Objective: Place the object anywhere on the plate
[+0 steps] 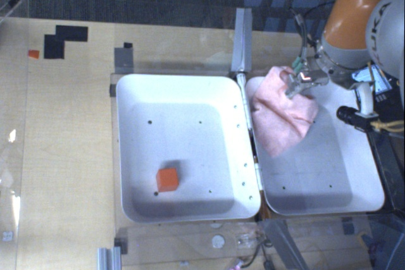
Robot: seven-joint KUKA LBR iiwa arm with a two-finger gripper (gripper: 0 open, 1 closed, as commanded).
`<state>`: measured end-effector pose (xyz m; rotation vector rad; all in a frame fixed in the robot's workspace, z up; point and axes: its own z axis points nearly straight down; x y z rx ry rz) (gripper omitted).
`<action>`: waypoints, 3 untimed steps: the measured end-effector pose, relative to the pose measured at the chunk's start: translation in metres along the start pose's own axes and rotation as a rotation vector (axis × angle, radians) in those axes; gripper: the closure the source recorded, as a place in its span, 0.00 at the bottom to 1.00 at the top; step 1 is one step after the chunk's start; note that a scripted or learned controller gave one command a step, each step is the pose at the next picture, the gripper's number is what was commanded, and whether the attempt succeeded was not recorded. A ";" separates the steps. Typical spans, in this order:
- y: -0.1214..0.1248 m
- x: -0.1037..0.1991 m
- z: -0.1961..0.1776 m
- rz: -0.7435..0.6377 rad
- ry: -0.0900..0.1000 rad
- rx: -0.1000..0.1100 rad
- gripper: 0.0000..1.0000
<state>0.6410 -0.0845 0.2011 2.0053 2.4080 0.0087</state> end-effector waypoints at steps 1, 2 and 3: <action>0.003 0.001 -0.025 -0.007 0.000 0.000 1.00; -0.021 0.045 -0.028 -0.411 0.002 0.002 1.00; -0.042 0.095 -0.034 -0.811 0.002 0.000 1.00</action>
